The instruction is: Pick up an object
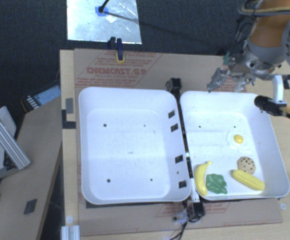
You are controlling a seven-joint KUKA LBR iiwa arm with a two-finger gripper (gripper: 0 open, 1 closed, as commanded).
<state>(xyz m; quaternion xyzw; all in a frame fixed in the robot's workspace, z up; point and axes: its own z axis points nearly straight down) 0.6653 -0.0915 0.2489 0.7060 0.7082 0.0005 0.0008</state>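
The brown cardboard-covered bench (pixel 134 66) fills most of the scene, and on it sit the two shallow white bins side by side: the left bin (pixel 129 144) and the right bin (pixel 220 109), clipped together along their shared edge. The grey and orange arm (pixel 277 14) hangs in at the upper right, beyond the far rim of the right bin, well apart from everything inside it. Its gripper (pixel 227 81) points down toward the bin's far edge with its fingers spread and nothing between them. Along the near side of the right bin lies a banana (pixel 201 178), its long axis running roughly near to far, curved, by the left wall. Just beside it is a green leafy piece (pixel 216 183). To the right lies a corn cob (pixel 248 180), angled across, with a cookie (pixel 245 164) just behind it and a fried egg (pixel 237 139) further back.
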